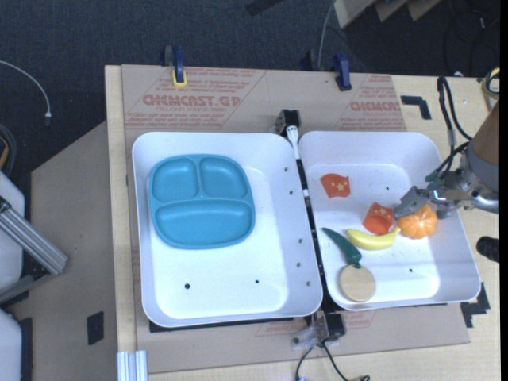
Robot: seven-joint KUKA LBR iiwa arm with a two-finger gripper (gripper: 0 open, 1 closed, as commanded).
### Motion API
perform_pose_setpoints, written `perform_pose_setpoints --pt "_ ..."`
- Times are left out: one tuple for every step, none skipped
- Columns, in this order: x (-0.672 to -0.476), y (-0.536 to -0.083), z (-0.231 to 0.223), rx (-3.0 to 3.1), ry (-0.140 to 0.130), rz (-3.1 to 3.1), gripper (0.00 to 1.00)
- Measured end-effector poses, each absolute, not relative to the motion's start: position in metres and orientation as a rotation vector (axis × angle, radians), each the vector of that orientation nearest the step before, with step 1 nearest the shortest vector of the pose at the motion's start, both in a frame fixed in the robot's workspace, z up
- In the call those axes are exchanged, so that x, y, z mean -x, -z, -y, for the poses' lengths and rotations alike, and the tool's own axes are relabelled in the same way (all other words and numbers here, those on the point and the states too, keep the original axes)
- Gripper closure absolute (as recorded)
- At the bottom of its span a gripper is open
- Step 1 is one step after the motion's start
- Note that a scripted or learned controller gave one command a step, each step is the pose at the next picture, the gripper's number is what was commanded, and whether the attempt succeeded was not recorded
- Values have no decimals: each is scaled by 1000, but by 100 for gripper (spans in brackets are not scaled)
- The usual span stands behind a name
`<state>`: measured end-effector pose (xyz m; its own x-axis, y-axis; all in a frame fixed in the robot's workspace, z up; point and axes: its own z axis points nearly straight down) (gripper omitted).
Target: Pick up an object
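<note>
Two shallow white bins are set side by side on the bench (119,213), which is covered with brown printed board, and their inner rims meet along a dark seam. The left bin (270,292) is taken up in its far-left part by a blue divided plate (202,201); bare floor is left along its near edge and its right side. In the right bin (452,284) the things are gathered toward the middle and the right rim. A small red piece (336,185) lies alone in the far-left part, with open floor around it. An orange (418,225) sits close to the right rim, with the gripper (421,201) at its far side and touching it; whether the pincer is apart or together cannot be told, as the fingers are not resolved against the fruit. Just left of the orange a red pepper (379,217) rests against a banana (373,239), whose long axis runs left to right across the bin. A green chilli (344,247) lies slantwise from the seam side toward the near edge, its tip close to a round tan disc (357,283) by the near rim. Free floor is left in the near-right corner and along the far edge.
</note>
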<state>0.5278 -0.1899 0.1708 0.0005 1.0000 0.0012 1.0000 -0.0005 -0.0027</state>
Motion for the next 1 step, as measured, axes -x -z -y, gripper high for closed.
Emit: perform_pose_setpoints --pt "-530 -127 185 2218 -2 2219 0"
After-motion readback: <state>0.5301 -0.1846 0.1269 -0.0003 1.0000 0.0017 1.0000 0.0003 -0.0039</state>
